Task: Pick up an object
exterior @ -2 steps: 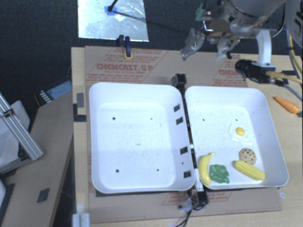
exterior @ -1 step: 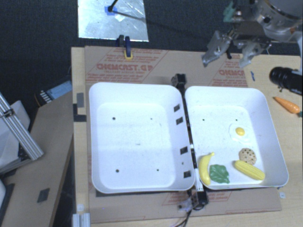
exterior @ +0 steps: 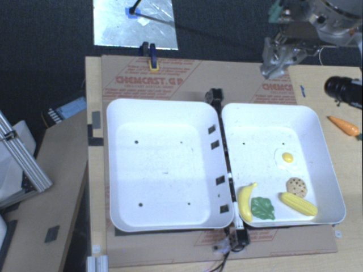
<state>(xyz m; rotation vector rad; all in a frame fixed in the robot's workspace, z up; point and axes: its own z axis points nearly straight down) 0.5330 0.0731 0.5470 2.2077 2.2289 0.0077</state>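
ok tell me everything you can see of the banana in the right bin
The banana is plain yellow, smooth and slightly glossy like a plastic toy. It is curved, whole and unpeeled. It lies flat on the floor of the right bin, in the near left corner, running along the left wall, with its thin stem end turned toward the bin's middle. A green leafy piece lies against its right side and seems to touch it. Nothing grips it.

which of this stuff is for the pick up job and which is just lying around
For the job: gripper; right bin with banana, green leaf, cookie, corn cob, fried egg.

Lying about: carrot on the bench, left bin, metal sheet, clamp.
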